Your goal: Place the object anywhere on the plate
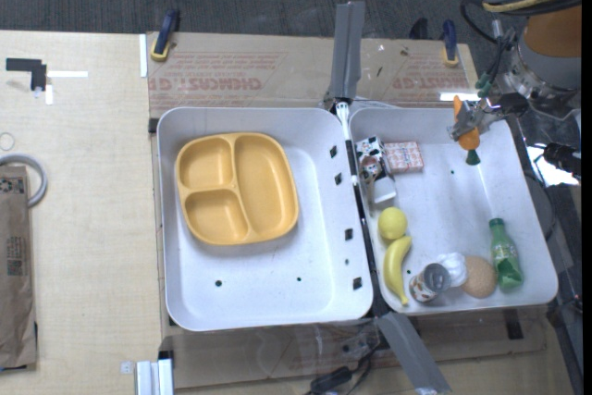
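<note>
The end effector (pixel 469 127) hangs over the right bin's (pixel 444 199) far right corner, clamped on a small orange, carrot-like object (pixel 470 140) with a green tip, though the grip is tiny and partly masked by cables. The yellow three-part plate (pixel 237 188) lies in the left bin (pixel 259 291), toward its far left corner. Along the right bin's near edge crowd a banana (pixel 398 266), lemon (pixel 392 223), can (pixel 428 283), bun (pixel 479 277) and green bottle (pixel 504 253); the mirrored print on the cardboard (pixel 222 79) beyond reads "CHEMCO".

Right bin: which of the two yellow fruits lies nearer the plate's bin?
The banana. It curves along the right bin's left wall, low in the view, while the round lemon sits just above it, slightly further in.
</note>
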`<state>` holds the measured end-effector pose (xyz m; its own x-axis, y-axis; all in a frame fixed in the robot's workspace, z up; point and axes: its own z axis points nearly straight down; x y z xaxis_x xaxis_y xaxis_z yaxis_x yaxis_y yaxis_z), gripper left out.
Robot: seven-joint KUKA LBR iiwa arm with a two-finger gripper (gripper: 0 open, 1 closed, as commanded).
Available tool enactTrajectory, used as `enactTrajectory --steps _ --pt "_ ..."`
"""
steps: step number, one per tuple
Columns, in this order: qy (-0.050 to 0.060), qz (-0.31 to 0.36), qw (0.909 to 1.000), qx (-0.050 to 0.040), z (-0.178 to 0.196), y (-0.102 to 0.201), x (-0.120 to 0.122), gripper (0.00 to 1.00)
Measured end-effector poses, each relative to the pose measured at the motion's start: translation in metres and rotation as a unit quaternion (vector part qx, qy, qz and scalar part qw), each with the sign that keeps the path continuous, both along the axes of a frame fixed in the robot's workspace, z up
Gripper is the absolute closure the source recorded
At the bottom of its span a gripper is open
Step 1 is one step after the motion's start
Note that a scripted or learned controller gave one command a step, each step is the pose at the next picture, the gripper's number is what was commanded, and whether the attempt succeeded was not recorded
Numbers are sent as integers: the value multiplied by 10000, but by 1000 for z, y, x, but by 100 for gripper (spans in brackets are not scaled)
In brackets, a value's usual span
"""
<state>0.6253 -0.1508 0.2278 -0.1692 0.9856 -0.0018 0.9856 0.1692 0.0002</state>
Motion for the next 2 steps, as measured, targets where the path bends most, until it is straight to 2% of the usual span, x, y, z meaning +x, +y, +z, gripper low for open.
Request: enactTrajectory --steps 1,2 --pt "7 1637 9865 4 16 80 -53 100" --pt "6 1675 9859 -3 174 71 -83 100"
